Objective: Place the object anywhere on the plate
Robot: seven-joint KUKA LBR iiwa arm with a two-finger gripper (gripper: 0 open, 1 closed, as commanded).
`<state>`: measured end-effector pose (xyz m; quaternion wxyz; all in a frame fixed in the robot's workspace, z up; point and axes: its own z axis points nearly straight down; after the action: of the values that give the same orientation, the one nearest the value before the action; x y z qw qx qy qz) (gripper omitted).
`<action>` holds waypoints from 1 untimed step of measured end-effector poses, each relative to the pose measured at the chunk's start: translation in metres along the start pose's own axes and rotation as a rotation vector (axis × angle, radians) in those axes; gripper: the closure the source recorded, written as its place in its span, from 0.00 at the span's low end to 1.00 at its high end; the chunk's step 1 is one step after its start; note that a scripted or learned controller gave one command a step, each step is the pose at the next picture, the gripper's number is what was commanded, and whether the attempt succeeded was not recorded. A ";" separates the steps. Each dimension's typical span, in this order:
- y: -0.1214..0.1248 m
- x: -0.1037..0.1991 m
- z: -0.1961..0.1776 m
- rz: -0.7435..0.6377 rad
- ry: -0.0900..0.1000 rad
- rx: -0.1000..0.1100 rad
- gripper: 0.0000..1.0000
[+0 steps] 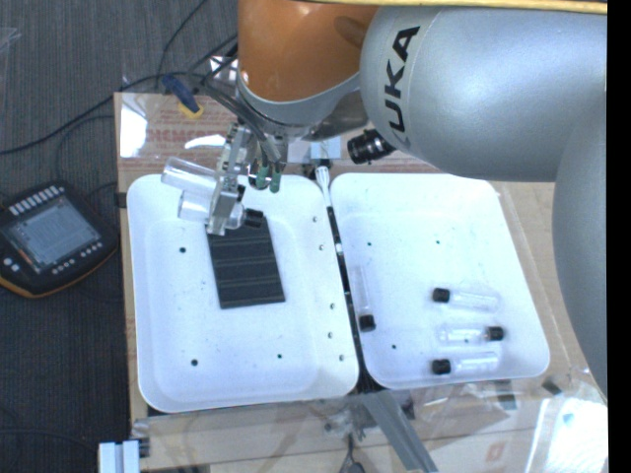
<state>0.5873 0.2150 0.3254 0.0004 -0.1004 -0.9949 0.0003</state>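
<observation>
A: Black and ribbed, the plate (248,268) lies flat in the left bin (158,363), its long axis running from the far side toward the near side, leaning slightly rightward.

B: And the clear vial (187,177)?

A: Up at the plate's far left corner, lying crosswise with its long axis roughly left to right. It sits between the fingers of the claw (225,197), so I read the claw as closed on it.

B: Which way must it go?

A: Hardly anywhere. The plate's top edge is just beside and below the claw; a short shift toward the near side and a little right should put the vial over the ribs.

B: Anything farther right?

A: The right bin (513,363) holds three more vials (463,335) with black caps, well apart from the claw.
</observation>
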 end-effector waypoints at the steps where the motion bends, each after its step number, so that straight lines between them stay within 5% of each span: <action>1: 0.001 0.091 -0.051 -0.303 0.000 -0.001 1.00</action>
<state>0.4982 0.2341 0.3763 0.0001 0.0507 -0.9987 -0.0004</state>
